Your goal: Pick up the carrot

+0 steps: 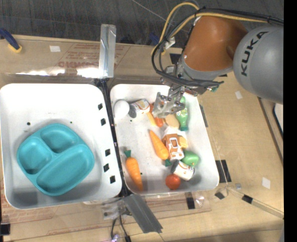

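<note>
Two carrots lie in the right bin [199, 183]. One carrot [158, 144] is plain orange and lies slantwise in the middle of the bin. The other carrot [133, 169] has a green top and rests by the bin's front left wall. A third orange piece [154, 120] pokes out just below my gripper [165, 106]. The gripper hangs low over the back of the right bin, above that orange piece and apart from both carrots. The orange-banded wrist [209, 42] rises behind it.
Around the gripper lie a white ball [121, 108], a small can [141, 105], a green bottle [182, 117], an orange-and-white toy [174, 146], a green pepper [191, 159] and a red tomato [172, 181]. A teal divided plate [55, 158] sits in the left bin [17, 100].
</note>
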`<action>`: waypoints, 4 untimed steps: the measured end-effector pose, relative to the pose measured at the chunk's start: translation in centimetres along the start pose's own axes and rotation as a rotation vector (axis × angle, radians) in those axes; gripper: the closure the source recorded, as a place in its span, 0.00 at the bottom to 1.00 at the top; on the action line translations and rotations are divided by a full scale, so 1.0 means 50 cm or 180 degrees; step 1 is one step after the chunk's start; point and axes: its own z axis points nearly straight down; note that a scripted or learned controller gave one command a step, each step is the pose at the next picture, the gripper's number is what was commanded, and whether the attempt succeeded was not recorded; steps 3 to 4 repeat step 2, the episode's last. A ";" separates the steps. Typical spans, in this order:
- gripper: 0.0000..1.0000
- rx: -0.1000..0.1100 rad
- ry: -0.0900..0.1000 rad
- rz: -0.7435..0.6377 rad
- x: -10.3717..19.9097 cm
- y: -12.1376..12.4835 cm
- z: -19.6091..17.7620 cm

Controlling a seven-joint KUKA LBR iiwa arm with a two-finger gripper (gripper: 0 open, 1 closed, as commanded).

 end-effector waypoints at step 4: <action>1.00 -0.0037 0.0002 -0.0793 0.044 -0.051 0.081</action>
